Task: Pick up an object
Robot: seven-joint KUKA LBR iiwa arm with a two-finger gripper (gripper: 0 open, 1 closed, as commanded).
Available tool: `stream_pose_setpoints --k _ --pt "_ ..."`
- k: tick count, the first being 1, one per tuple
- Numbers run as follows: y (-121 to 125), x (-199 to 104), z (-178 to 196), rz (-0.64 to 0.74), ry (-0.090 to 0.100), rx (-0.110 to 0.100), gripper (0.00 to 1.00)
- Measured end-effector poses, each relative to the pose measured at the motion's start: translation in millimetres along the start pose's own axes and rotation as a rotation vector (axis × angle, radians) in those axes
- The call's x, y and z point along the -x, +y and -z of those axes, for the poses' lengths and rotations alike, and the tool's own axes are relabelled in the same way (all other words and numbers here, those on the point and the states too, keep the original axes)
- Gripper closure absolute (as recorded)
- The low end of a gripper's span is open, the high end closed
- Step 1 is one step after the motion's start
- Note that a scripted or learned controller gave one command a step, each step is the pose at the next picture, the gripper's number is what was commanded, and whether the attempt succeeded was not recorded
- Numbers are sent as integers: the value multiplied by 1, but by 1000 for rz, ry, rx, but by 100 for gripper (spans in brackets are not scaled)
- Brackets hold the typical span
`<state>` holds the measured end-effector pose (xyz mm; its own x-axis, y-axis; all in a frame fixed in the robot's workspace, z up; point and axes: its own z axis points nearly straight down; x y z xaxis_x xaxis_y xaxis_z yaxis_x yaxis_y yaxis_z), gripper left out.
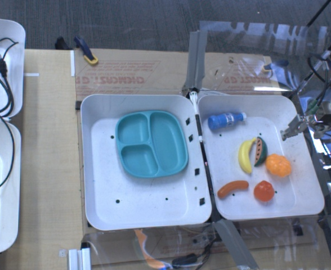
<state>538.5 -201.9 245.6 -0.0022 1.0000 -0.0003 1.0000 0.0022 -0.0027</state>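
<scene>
The watermelon slice [259, 151] is partly covered by the banana [245, 156] lying against it. The label on the blue bottle [226, 120] is too small to be read. At the right edge, dark cables and metal parts [317, 117] are cut off and blurred behind a clear reflective panel.

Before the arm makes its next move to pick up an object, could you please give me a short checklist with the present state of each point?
1. Objects to pick lie in the right bin: ok.
2. Blue bottle lies apart from the others: ok.
3. Banana free of neighbours: not ok, the watermelon slice touches it.
4. Sausage and tomato lie apart: ok.
5. Orange sits free: ok.
6. Gripper state: cannot tell.
</scene>
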Motion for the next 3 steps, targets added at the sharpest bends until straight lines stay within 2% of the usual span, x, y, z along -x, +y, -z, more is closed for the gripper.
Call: stream_pose_setpoints --k 1,2,3 --pt "57 -53 -153 0 -1 3 0" --pt "57 -52 -144 -2 -1 2 100" --pt "56 -115 -54 1 -1 2 100"
